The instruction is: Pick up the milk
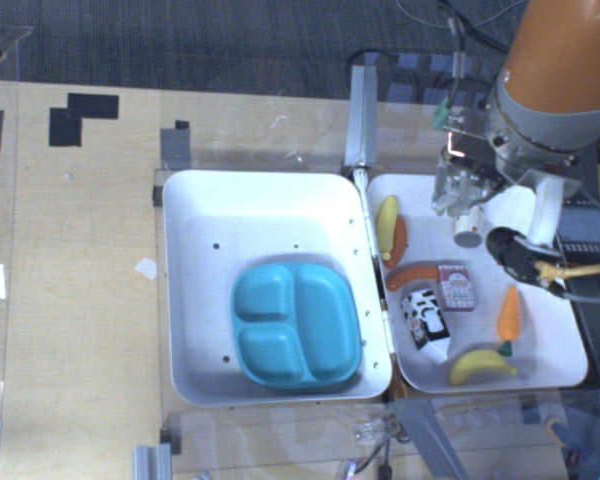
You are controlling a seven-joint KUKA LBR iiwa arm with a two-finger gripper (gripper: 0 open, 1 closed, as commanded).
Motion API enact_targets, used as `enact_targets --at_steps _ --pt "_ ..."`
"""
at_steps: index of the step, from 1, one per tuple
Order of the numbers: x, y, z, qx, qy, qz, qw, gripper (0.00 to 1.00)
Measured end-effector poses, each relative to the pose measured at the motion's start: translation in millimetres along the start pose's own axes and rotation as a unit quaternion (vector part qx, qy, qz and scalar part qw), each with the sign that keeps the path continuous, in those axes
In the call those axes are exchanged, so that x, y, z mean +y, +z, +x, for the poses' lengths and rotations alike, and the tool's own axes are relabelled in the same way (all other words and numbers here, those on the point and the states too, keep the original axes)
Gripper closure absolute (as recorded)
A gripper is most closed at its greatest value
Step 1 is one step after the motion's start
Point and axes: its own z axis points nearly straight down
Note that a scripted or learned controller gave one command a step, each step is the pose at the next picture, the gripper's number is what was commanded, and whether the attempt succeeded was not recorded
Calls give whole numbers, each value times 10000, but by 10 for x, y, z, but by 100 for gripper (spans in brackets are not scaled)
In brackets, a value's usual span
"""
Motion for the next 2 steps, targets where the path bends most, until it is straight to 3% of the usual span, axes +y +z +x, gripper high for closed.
enact_targets --at_steps 2 --pt "42 -176 40 -16 -64 -14 10000 100"
